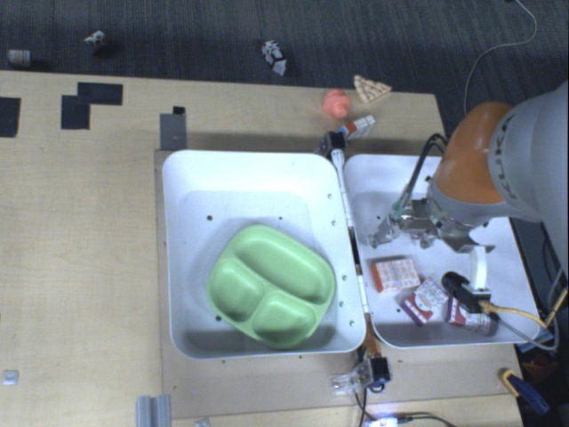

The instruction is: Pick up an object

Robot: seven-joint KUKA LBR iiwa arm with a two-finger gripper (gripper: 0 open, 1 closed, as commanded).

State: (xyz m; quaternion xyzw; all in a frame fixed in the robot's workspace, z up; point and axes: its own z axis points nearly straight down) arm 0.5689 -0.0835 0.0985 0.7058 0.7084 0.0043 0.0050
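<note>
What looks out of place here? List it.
Several small items lie outside the bins: a pink ball and a wedge-shaped piece on the bench's far edge, plus bits on the floor beyond. The green divided tray sits askew in the left bin.

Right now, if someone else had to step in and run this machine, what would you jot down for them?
Gripper: low over the right bin, nothing seen between its fingers; open or shut unclear.
Things: green divided tray in the left bin; orange-and-white packet and some small red-and-white items in the right bin, just below the gripper.
Done: nothing lifted yet.
Left: grasp one item and raise it.
</note>
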